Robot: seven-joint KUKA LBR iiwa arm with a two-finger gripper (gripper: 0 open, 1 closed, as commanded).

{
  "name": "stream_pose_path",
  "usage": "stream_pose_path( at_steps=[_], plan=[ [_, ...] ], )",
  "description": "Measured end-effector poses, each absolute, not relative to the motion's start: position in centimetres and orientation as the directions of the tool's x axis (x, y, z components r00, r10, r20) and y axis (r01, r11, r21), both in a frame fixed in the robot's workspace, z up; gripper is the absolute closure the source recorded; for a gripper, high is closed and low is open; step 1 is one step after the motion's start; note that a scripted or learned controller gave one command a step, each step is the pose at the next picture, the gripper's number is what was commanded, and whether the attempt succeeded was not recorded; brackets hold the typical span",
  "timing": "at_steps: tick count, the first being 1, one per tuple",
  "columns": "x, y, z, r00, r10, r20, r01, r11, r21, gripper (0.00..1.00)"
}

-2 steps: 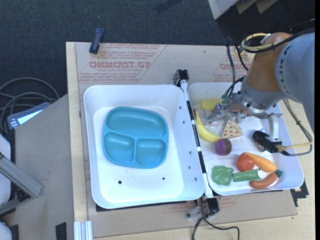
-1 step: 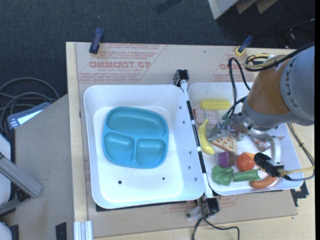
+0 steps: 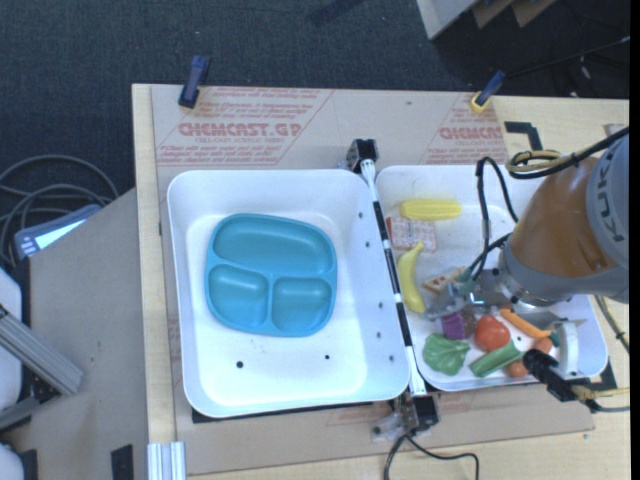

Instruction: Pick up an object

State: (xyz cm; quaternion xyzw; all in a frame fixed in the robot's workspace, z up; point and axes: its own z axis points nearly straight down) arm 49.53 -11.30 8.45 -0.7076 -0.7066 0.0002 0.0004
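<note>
Although the gripper (image 3: pixel 462 296) was lowered into the right bin (image 3: pixel 592 360), whether anything was pinched could not be told. Just beside it, toward the bin's near edge, the purple toy (image 3: pixel 453 324) was seen; the tomato (image 3: pixel 490 334) lay next to that.

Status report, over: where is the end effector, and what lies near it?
End effector low in right bin, among toy food. Purple piece, tomato and banana close by. Nothing seen held. Crowded.
</note>
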Motion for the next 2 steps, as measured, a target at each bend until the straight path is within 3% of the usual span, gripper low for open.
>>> stream_pose_path(
  at_steps=[1, 2],
  plan=[
    [49.58, -11.31, 9.46, 0.002, 1.0, -0.001, 1.0, -0.002, 0.001, 1.0],
    [49.57, -11.31, 9.45, 0.002, 1.0, -0.001, 1.0, -0.002, 0.001, 0.0]
  ],
)
